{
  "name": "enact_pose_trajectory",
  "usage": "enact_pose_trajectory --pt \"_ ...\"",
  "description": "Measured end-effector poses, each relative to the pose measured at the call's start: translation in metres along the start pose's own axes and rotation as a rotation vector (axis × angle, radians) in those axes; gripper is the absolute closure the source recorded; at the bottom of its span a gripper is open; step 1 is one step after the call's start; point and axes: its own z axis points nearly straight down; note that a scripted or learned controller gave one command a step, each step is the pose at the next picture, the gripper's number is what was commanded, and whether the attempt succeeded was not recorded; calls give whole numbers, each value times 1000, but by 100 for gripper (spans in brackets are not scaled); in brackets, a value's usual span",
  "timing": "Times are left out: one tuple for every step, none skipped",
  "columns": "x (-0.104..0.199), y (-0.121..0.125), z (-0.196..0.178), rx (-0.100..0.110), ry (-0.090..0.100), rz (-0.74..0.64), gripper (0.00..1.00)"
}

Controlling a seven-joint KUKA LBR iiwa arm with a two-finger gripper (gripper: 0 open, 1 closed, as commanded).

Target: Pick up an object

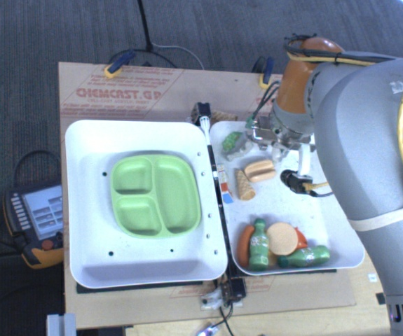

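Note:
My gripper [271, 138] hangs over the far end of the right bin [341, 240], below the orange wrist band. Just under it lies a tan bread roll [260, 170], with a ridged tan cone [244, 185] to its left. A small green piece [230, 142] lies to the gripper's left, near the bin's far corner. At the bin's near end sit a carrot [245, 241], a green bottle [259, 245], a round bun [282, 238], a red piece [300, 239] and a green cucumber [306, 257]. Nothing shows in the gripper's grasp.
The left bin [89, 152] holds a light green divided plate [155, 194]. A black cable end [296, 181] dangles over the right bin beside the roll. The big grey arm body [369, 131] covers the right side of the bench. A handheld controller [36, 219] lies off the bench at left.

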Motion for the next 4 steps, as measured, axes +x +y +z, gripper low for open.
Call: enact_pose_trajectory --pt "-1 3 -1 -15 3 -146 0" --pt "-1 3 -12 -15 1 -148 100" --pt "-1 3 -12 -15 1 -148 0" --pt "-2 3 -22 -15 -1 -148 100"
